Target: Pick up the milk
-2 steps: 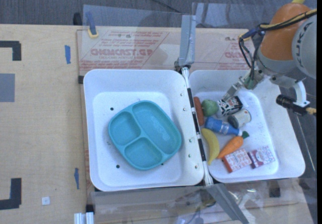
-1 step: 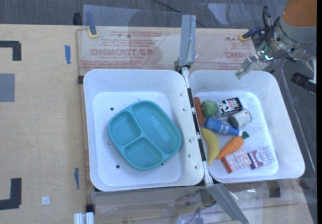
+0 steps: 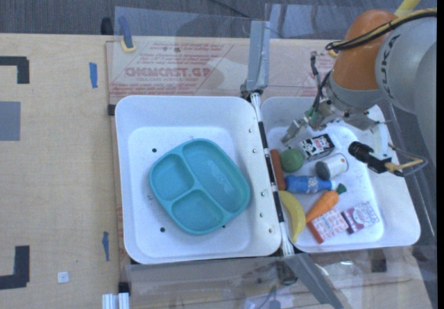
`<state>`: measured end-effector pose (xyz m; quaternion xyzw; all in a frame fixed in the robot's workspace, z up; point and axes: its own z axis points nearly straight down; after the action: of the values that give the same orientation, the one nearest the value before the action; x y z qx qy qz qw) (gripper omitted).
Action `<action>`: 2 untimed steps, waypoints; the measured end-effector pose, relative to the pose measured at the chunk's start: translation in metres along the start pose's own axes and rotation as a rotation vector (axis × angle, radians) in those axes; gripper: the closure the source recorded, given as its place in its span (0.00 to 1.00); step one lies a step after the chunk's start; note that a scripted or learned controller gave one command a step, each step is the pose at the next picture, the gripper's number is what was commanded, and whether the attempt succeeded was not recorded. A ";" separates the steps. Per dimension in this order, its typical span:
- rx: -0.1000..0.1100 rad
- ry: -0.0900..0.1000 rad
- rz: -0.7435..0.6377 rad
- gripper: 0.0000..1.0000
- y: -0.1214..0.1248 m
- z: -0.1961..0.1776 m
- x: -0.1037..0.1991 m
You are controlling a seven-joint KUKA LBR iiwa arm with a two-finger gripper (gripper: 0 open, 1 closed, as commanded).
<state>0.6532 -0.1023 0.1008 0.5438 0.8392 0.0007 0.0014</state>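
Milk carton label unreadable, claw just beside it

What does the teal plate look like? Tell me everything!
The teal plate looks like smooth plastic, with rounded corners and three sunken sections: two smaller, one bigger. It lies flat but turned at an angle on the floor of the left white bin. Nothing sits on it, and nothing else touches it.
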 end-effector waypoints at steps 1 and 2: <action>-0.004 -0.004 -0.007 0.00 -0.082 0.012 -0.008; -0.013 -0.012 -0.003 1.00 -0.081 0.000 -0.012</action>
<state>0.5839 -0.1464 0.1006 0.5426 0.8399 0.0029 0.0099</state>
